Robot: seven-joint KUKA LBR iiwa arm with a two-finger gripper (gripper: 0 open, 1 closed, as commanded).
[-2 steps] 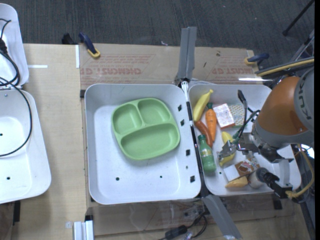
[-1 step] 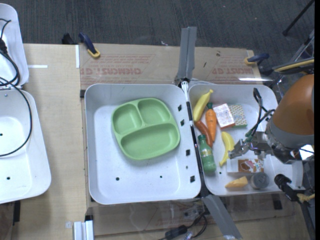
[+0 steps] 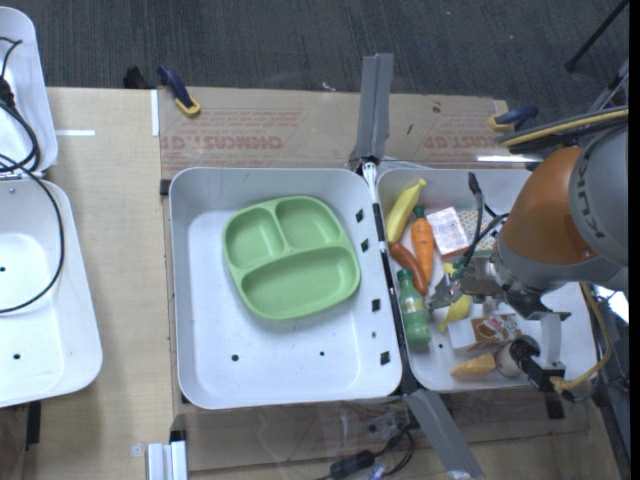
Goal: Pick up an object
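The right bin (image 3: 430, 373) holds several items: a yellow banana (image 3: 405, 208), an orange carrot (image 3: 423, 248), a green bottle (image 3: 413, 313), a red-and-white packet (image 3: 447, 230), a small yellow piece (image 3: 457, 310) and an orange wedge (image 3: 475, 366). My gripper (image 3: 452, 290) hangs low over the middle of this bin, just right of the carrot and bottle and right above the small yellow piece. The wrist with its orange band (image 3: 545, 218) hides the bin's right half. Whether anything is held is unclear.
The left bin (image 3: 200, 298) bears a green divided plate (image 3: 290, 258). A grey metal post (image 3: 375, 108) stands between the bins at the back. Blue-and-yellow clamps (image 3: 178, 90) sit on the bench's far edge. White trays and a black cable (image 3: 30, 268) lie at far left.
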